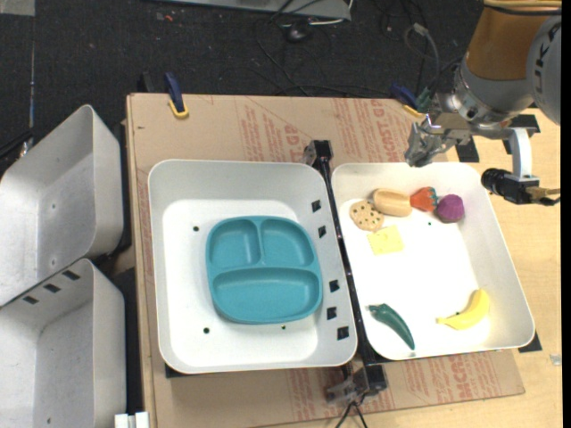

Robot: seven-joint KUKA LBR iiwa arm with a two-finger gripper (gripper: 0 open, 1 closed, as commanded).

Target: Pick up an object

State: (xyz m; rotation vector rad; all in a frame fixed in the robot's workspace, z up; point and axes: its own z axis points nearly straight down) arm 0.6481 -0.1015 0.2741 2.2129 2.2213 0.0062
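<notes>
The right bin holds several toy foods. A tan bread roll, a red strawberry and a purple plum lie in a row near its far edge. A cookie and a yellow cheese slice sit just in front of them. A green pepper and a yellow banana lie near the front edge. My gripper hangs above the bin's far rim, behind the roll and strawberry, with nothing visible between its fingers.
The left bin carries a teal divided plate. A black divider runs between the bins. Two spare white bins lean at the far left. A black fixture sticks out by the right bin's far right corner.
</notes>
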